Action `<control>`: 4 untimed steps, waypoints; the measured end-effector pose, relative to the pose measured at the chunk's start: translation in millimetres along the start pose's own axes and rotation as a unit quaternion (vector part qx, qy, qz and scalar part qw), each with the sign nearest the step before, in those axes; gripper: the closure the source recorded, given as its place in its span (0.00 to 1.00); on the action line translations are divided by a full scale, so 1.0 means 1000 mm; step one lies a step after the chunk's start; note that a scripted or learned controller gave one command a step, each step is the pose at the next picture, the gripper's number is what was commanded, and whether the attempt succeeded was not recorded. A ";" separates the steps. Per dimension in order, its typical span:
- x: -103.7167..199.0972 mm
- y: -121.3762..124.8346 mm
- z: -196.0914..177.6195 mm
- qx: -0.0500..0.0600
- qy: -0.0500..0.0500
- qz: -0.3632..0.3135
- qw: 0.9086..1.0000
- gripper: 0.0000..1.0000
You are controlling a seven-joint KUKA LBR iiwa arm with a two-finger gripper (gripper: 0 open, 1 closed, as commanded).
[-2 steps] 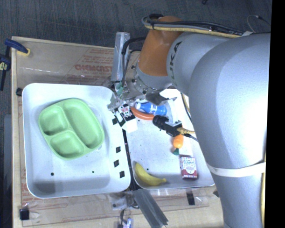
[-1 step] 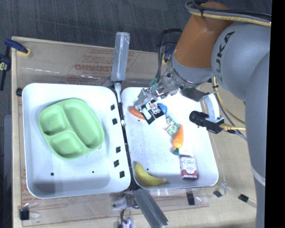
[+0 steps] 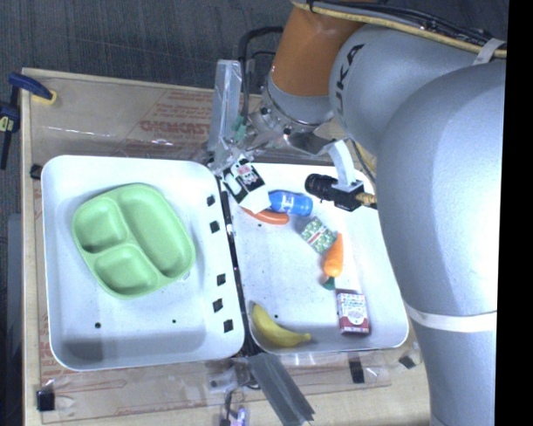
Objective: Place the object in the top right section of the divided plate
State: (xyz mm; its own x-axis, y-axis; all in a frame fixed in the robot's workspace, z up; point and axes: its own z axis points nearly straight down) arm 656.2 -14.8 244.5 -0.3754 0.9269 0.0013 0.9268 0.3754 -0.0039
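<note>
**Arm over the right bin, plate in the left**

The green divided plate [image 3: 132, 238] lies in the left bin [image 3: 62, 332], its sections bare. The right bin [image 3: 290, 278] holds a blue object [image 3: 290, 202], an orange-red strip [image 3: 265, 216], a green packet [image 3: 316, 233], a carrot [image 3: 334, 256], a red carton [image 3: 352, 312] and a banana [image 3: 276, 328]. The hand [image 3: 236, 167] hangs at that bin's upper left corner, near the divider; whether its fingers are spread or pressed together cannot be told. Both bins rest on the surface [image 3: 121, 115].
</note>
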 end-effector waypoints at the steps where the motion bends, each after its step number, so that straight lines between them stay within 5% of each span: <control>1: 0.075 0.030 0.054 0.000 0.000 -0.015 1.000 1.00; 2: 0.143 0.058 0.052 -0.002 -0.001 -0.212 0.977 1.00; 3: 0.143 0.058 0.052 -0.002 -0.001 -0.212 0.977 0.00; 4: 0.170 0.026 0.136 -0.007 -0.004 -0.241 0.971 0.00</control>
State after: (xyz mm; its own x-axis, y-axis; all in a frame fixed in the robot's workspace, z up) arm 616.2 152.7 108.4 -0.7648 0.6443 -0.0079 0.6442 0.7648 0.0096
